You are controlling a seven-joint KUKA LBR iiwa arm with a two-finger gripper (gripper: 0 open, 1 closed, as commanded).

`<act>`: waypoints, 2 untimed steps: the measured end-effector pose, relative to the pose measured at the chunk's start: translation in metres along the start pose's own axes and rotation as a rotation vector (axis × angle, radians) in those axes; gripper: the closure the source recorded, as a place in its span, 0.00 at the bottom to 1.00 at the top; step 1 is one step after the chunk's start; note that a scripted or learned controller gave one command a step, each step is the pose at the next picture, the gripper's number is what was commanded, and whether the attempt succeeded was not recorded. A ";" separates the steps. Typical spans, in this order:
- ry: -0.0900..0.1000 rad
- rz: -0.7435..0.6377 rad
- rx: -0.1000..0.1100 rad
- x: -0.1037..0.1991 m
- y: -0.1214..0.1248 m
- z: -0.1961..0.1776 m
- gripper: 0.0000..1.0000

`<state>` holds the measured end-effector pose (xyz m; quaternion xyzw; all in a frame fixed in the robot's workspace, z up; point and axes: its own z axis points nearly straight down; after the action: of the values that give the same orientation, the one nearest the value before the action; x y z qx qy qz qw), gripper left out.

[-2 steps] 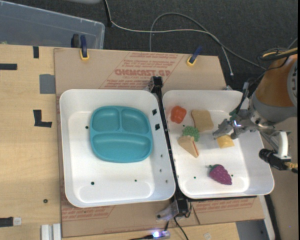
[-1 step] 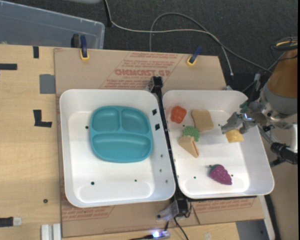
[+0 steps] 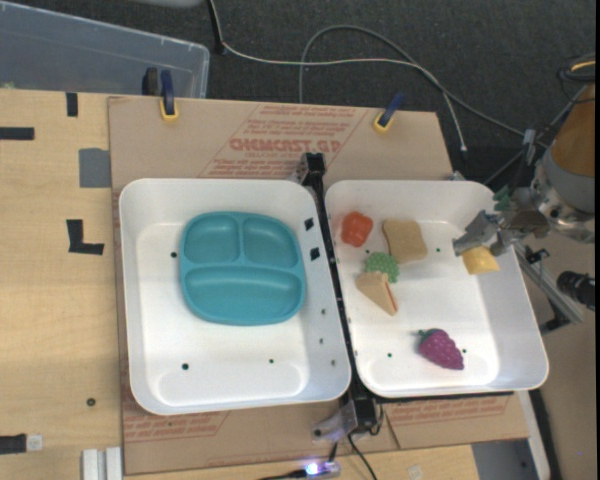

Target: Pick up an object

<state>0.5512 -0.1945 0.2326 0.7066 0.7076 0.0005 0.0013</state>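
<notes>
the hand (image 3: pixel 477 238) sits at the right rim of the right bin (image 3: pixel 515 368), just above a yellow block (image 3: pixel 482 261) that lies against that rim; whether its fingers are apart or together cannot be told from this view, and nothing is seen held between them. the yellow block is judged the nearest candidate for the pick. to do the step well, centre the hand over the block, keep clear of the bin wall, descend squarely and close only once the block is between the fingers, since a piece so close to the wall may slip or jam. other candidates lie further left in the same bin: a red piece (image 3: pixel 356 228), a tan slice (image 3: pixel 405 240), a green piece (image 3: pixel 381 264) touching a wedge (image 3: pixel 378 292), and purple grapes (image 3: pixel 440 349) near the front. the left bin (image 3: pixel 145 368) holds a teal divided plate (image 3: pixel 243 268). both bins rest on a cardboard sheet (image 3: pixel 280 143) clamped to a wooden surface (image 3: pixel 40 268); cables (image 3: pixel 380 48) cross dark flooring behind.
</notes>
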 end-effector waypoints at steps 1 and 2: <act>0.002 -0.004 0.004 0.044 0.013 0.007 1.00; 0.002 -0.004 0.004 0.088 0.023 0.012 1.00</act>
<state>0.5738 -0.1069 0.2204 0.7052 0.7091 -0.0003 -0.0010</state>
